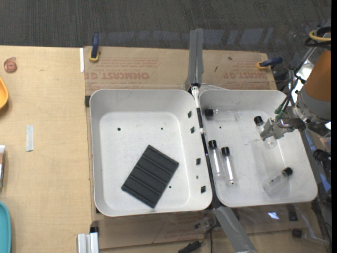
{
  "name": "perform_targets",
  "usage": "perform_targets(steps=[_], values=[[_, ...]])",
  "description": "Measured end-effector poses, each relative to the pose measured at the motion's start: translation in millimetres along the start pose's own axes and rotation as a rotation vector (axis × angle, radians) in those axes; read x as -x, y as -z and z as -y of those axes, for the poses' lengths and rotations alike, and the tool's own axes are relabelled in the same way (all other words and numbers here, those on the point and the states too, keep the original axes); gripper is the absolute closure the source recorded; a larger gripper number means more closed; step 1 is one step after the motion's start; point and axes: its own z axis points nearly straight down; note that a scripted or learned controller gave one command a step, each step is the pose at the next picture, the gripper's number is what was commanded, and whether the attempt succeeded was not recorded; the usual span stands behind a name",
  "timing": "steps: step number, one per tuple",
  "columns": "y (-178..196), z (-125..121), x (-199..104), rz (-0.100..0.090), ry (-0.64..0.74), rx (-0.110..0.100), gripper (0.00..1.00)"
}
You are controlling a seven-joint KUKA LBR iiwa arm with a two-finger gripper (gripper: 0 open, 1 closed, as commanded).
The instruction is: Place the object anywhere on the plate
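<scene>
A black ribbed plate (151, 175) lies at a slant on the floor of the left bin (105, 141). Several clear vials with black caps lie in the right bin (247, 194). One vial (261, 126) rests in the upper right part of that bin, its cap toward the back. My gripper (275, 129) hangs right at this vial's clear end, reaching in from the right; the arm's orange band (321, 78) shows above it. Whether the vial is gripped is too small to tell.
Two vials (215, 157) (228, 166) lie side by side near the right bin's left wall. Another vial (278, 179) rests near its front right corner, and one (213, 112) sits at the back left. Cardboard (142, 70) lies behind the bins, held by clamps.
</scene>
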Motion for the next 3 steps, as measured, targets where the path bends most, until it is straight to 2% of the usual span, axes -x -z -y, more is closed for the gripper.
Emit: perform_targets(steps=[1,2,3], values=[[-15,-71,-89,0.001,-0.330,-0.001,1.00],[77,-119,-124,0.002,0.184,0.002,1.00],[169,-138,-203,0.002,0.567,0.004,1.00]])
